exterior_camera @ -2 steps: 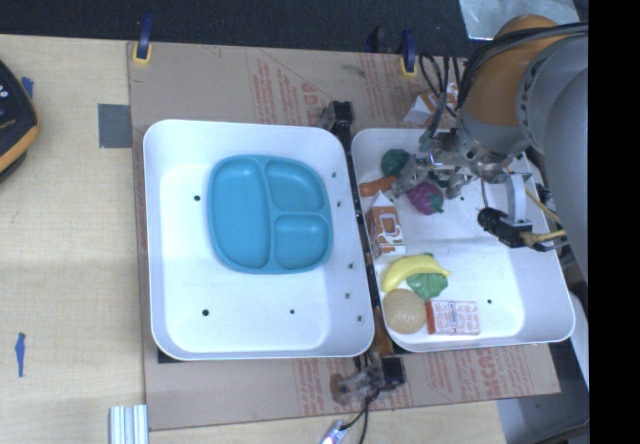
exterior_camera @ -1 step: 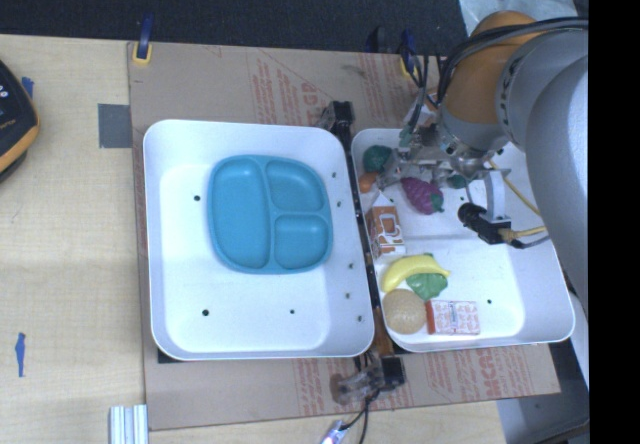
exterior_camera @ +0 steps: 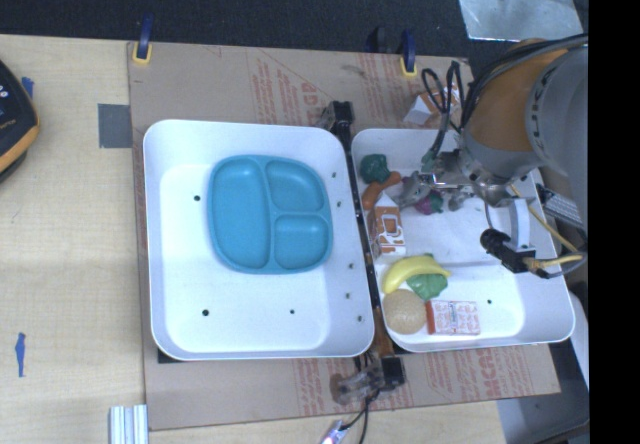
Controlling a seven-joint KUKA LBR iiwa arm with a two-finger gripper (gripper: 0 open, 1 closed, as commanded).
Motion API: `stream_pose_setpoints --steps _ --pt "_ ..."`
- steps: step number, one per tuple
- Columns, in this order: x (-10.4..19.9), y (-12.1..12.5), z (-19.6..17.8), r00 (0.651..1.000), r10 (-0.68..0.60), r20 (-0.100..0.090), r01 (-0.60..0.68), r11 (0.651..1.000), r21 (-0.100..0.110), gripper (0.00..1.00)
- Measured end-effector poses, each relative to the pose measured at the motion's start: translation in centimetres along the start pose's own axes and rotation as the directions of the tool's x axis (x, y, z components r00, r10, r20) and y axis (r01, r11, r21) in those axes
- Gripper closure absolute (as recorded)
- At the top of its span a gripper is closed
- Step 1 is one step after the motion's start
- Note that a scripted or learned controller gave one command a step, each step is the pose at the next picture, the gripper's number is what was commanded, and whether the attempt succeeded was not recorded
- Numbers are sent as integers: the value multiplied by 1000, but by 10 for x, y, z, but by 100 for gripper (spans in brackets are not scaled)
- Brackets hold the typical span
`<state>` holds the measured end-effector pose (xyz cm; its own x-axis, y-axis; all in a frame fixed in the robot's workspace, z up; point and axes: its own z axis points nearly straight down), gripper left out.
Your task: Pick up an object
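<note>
Several toys (exterior_camera: 415,277) crowd the right bin (exterior_camera: 545,317) beside the gripper (exterior_camera: 428,194).

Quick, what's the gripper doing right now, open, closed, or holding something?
Gripper: low in the right white bin, near a small purple object; open, shut or holding cannot be told from this view.

bins (exterior_camera: 160,232) white | divided plate (exterior_camera: 269,213) light blue | banana (exterior_camera: 412,269) yellow | round ball (exterior_camera: 405,311) tan | packet (exterior_camera: 454,317) red-and-white print | table (exterior_camera: 60,262) pale wood | arm band (exterior_camera: 505,122) orange
</note>
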<state>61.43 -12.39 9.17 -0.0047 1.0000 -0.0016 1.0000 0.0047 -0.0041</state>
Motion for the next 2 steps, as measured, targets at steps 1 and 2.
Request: stream_pose_setpoints --steps 1,2 --pt "22 34 -1 1000 0 0 0 1000 0 0" --pt "21 34 -11 1000 -2 -1 2 1000 1 100"
